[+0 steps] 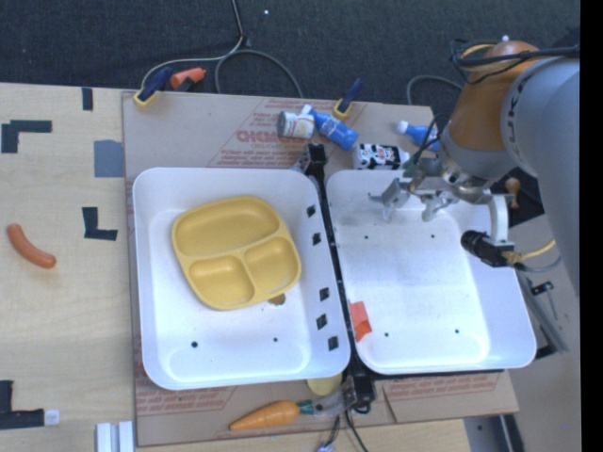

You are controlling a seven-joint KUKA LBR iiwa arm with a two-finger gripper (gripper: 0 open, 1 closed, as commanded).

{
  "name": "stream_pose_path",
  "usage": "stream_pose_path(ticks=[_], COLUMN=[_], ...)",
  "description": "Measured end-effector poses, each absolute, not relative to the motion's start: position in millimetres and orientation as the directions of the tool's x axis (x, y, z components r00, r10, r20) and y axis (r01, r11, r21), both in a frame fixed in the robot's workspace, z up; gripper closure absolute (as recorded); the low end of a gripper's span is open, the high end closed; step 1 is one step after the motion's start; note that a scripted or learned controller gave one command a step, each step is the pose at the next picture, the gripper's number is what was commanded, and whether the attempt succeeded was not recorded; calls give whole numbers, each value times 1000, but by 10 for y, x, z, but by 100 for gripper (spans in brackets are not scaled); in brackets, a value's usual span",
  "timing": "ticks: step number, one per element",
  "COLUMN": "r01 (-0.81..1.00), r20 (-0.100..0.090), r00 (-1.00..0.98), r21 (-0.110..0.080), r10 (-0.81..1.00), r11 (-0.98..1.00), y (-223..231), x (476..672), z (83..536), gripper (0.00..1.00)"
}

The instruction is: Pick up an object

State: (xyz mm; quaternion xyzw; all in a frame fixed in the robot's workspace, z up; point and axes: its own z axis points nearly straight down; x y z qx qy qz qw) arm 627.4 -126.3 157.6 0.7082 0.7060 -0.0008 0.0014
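**Yellow plate in the left bin, claw up over the right one**

Yellow sectioned plate [237, 250] is lying in the left bin [160, 347], tilted a bit, three compartments facing up, with something small and dark peeking out from under its lower right edge. Can't tell what that is.

The arm [513, 92] comes in from the right, orange band showing above the wrist, and the claw [411, 203] sits over the top edge of the right bin [443, 347]. Its two metal fingers [386, 196] are spread apart with nothing between them, so it's got hold of nothing.

Around the bins on the surface [57, 347]: a blue and white bottle [325, 124] lying down just above the gap between the bins, a black and white patterned thing [377, 156] next to it, and a toy carrot [267, 415] below the left bin. Way off to the left there's a small orange sausage-looking piece [31, 246], well apart from everything else. An orange tag [360, 320] sits at the left wall of the right bin.
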Motion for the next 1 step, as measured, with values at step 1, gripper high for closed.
stream_pose_path(ticks=[1], r01=[1000], r20=[-3], r00=[-3], r21=[1], r10=[1000], r11=[3], y=[-951], x=[6416], z=[811], gripper=[0])
